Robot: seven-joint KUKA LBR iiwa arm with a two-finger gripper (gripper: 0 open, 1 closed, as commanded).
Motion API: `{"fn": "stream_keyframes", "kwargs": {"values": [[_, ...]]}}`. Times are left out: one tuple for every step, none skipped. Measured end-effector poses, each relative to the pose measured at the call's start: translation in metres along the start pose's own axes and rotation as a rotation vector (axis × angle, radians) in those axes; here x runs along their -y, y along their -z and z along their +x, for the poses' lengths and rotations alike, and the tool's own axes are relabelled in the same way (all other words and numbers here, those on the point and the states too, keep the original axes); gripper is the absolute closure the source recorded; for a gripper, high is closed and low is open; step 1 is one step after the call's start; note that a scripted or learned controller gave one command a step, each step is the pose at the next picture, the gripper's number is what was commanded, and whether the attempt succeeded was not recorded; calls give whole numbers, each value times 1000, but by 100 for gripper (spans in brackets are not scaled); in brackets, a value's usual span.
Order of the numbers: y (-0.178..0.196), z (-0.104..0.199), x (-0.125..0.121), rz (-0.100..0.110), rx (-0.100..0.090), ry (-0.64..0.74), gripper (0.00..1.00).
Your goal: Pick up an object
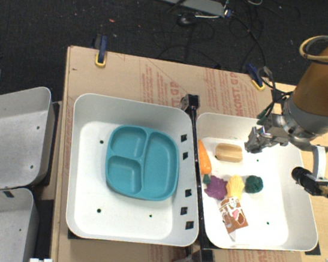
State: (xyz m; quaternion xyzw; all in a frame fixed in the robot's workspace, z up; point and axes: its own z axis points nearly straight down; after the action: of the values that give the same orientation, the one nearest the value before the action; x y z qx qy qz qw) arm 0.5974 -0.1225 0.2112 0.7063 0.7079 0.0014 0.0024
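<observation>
Teal divided plate lies in left bin. Right bin holds tan block, carrot, purple toy, yellow corn, green ball, snack packet. Jaws hover just right of tan block; opening: cannot tell.

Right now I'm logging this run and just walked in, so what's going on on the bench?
The grey arm reaches in from the right, its gripper over the right bin, near a tan block. Nothing shows between its fingers. Also loose in that bin are an orange carrot, a purple toy, a yellow toy, a dark green ball and a brown packet. The left bin holds a teal divided plate.
</observation>
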Motion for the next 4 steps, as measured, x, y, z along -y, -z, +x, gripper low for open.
{"fn": "stream_keyframes", "kwargs": {"values": [[23,0,-1,1,0,-1,100],[31,55,3,4,-3,6,100],[26,119,0,6,-3,6,100],[14,175,1,7,-3,6,100]]}}
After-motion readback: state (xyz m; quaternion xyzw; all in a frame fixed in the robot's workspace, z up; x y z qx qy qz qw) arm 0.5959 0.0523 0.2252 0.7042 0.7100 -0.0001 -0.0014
